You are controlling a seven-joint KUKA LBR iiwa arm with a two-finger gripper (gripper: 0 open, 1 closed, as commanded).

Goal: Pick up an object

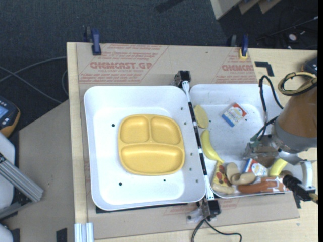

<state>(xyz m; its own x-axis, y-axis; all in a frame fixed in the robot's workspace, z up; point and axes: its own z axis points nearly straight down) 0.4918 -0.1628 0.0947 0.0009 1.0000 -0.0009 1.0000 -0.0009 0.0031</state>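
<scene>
Fingers [256, 153], state I cannot tell, hover in the right bin [222, 92] near its crowded front edge.

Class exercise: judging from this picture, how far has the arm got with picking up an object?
Done: the end effector is down inside the right bin, near the pile of toy food. In hand: nothing visibly gripped. Left: grasping and lifting an item; the banana lies on the bin floor.

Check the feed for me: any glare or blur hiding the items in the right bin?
Camera view: lighting is even and soft, with no harsh glare on the right bin; the banana reads clearly, but the gripper is small and murky among the front-corner clutter.
</scene>
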